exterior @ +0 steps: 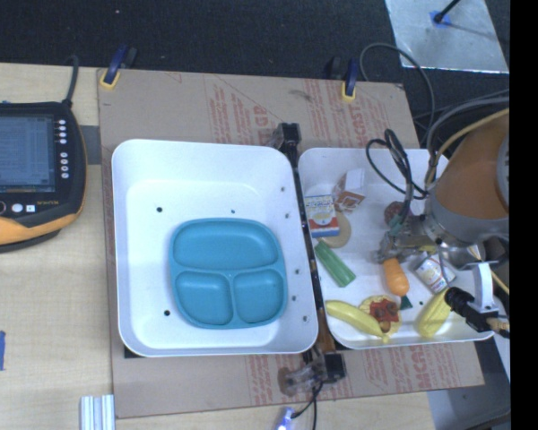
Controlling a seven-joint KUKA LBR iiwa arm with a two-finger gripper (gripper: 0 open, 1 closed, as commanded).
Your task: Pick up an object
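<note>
- At the bottom edge of the view, nearest the camera, a small black clamp with wires (312, 374) grips the front edge of a brown cardboard sheet (251, 106) that covers the pale wooden desk (36, 330).
- Two shallow white bins sit side by side on the cardboard. The left bin (143, 177) holds a light blue plastic tray with three compartments (227, 270), lying flat near the bin's middle.
- The right bin (341, 334) holds a scatter of small items. Along its front edge lie a yellow banana (351, 316), a small yellow-and-red piece (383, 312) touching the banana's right end, and a second yellow banana-like piece (432, 313) further right.
- A green cylinder (334, 262) lies at a slant near the bin's left wall, with a round tan disc (338, 232) and a small white-and-red carton (320, 210) just behind it. A small box with a white top and brown side (351, 189) sits beside the carton.
- An orange carrot-shaped piece (395, 278) lies near the bin's middle.
- The grey arm with its orange band (471, 182) reaches in from the right. Its claw (400, 237) is low over the right bin, just above the orange piece; whether it is open or closed cannot be told, and nothing is visibly held.
- A black and orange control pendant with a screen (27, 173) rests on the desk at far left.
</note>
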